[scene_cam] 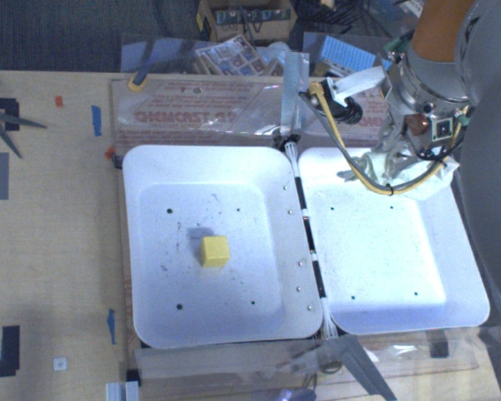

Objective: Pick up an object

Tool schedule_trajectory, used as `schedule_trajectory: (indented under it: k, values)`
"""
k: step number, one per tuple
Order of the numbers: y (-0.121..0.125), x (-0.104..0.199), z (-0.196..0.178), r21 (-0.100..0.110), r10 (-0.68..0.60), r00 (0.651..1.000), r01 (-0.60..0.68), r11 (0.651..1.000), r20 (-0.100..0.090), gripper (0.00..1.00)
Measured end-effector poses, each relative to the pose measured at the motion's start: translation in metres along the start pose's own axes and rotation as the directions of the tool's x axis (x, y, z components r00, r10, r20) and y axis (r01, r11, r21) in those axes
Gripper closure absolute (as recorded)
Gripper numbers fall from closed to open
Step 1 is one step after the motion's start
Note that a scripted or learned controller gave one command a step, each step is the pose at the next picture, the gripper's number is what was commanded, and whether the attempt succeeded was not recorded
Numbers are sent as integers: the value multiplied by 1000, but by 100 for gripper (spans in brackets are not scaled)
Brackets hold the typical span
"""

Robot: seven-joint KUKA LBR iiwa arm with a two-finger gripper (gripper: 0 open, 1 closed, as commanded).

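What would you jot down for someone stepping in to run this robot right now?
Gripper: over the far edge of the right bin; nothing seen held, finger state unclear.
Yellow cube: lying in the middle of the left bin, well away from the gripper.
Done: nothing picked up yet.
Left: move over to the left bin, come down on the cube, grasp and lift it.

My two bins (150, 174) look like smooth white plastic with a dull sheen, the left one flecked with dark specks. The block (215, 251) is matt yellow. The bench (50, 224) looks like pale wood.
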State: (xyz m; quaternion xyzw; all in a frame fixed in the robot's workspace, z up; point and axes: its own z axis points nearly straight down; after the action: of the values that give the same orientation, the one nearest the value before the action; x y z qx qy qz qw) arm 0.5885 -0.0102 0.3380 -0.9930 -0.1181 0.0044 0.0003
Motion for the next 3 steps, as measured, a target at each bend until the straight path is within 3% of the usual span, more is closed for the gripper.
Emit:
schedule_trajectory:
  k: [1,2,3]
  values:
    - [49,10,118,2,20,1000,-20,1000,1,100]
    - [-5,2,21,-1,20,1000,-20,1000,-4,100]
    - [-2,1,14,-1,27,1000,-27,1000,1,100]
